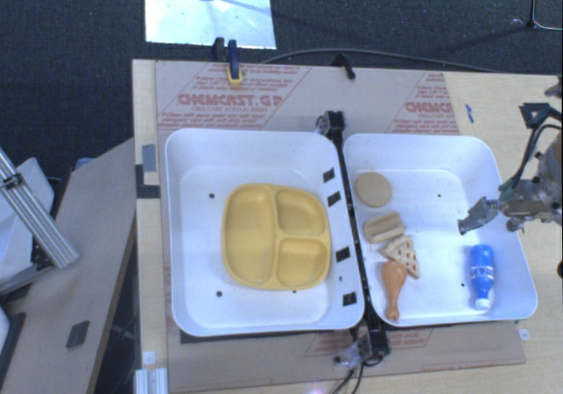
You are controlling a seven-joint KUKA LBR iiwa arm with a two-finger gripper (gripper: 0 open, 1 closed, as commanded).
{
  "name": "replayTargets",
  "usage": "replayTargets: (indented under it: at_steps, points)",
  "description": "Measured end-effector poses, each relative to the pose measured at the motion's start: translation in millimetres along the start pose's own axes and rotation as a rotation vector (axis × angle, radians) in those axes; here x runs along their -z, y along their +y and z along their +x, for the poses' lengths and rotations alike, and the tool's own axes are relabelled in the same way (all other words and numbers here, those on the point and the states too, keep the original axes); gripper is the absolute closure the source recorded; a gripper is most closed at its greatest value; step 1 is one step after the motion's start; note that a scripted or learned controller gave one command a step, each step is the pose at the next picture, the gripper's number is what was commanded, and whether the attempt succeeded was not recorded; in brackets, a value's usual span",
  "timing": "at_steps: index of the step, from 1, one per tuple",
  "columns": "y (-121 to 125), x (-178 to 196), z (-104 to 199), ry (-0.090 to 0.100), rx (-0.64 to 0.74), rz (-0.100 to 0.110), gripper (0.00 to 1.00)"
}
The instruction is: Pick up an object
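The end effector (477, 216), grip state unclear, hovered at the blue bottle's (480, 275) twelve o'clock; descent seemed next.

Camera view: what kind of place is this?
Likely a robot lab test bench: two white bins clamped on a Chemcast-printed board, toy food such as a drumstick, and a gripper reaching in.

Right bin (506, 291) held five items. Round tan cookie (373, 189) lay flat near the divider, upper left. Tan bread roll (383, 227) sat just below it. Waffle-patterned pizza slice (403, 254) touched the roll's lower edge. Orange drumstick (393, 287) lay below that, narrow end toward the front wall. Blue bottle (480, 275) lay on its side, white cap frontward, well apart right.
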State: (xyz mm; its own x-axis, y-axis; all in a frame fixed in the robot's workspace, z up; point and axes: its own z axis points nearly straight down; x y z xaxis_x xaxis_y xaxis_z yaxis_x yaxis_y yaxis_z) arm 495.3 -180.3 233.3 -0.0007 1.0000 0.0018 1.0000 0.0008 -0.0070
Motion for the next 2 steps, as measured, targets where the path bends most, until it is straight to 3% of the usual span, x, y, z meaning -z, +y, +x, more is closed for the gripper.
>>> replayTargets:
  at_steps: [1, 2]
  points:
    - [2, 4, 0, -0.002, 0.002, -0.008, 0.0]
    - [0, -58, 2, 0.0, 0.001, -0.003, 0.0]
